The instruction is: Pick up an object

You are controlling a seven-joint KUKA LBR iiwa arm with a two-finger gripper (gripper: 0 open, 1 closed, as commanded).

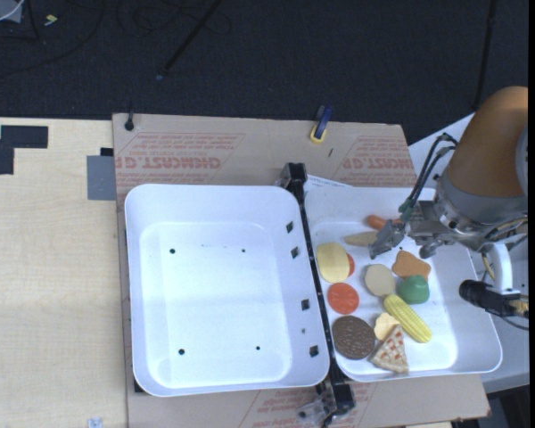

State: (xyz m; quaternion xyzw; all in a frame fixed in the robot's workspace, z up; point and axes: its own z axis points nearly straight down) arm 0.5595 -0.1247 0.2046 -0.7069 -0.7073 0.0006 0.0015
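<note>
My gripper [407, 242] hangs over the back part of the right bin [481, 350], its fingers spread apart with nothing between them. Just below it lie an orange piece [411, 264] and a beige potato [380, 280]. A small carrot [375, 222] and a pale beige piece [360, 238] lie to its left. Elsewhere in this bin are a yellow and red fruit [333, 261], a red slice [343, 298], a green pepper [415, 290], a corn cob [407, 317], a brown cookie [353, 337] and a pizza slice [391, 356].
The left bin [138, 239] stands beside the right one, with black clips [296, 178] along the shared wall. Both rest on a cardboard sheet [205, 150]. The grey arm with its orange band [490, 145] comes in from the right, trailing cables.
</note>
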